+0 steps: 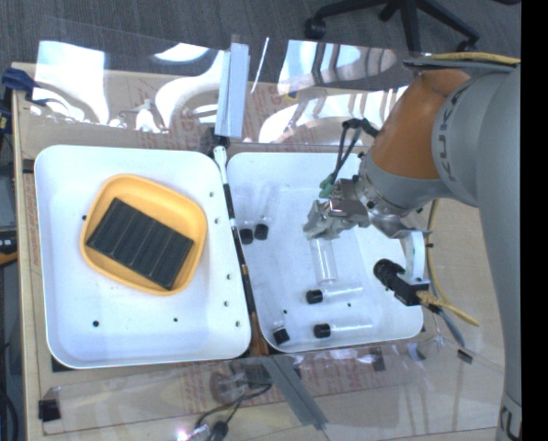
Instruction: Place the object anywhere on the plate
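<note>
A clear tube [325, 263] is lined up under the gripper [322, 228], looks light and slippery, probably best pinched mid-length, grip state can't be told.

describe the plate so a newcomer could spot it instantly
Start at the left white bin. The plate lies in its upper middle: yellow-orange, rounded-square, tilted, with a dark ribbed slab on top. Nothing else in either bin is coloured.
</note>
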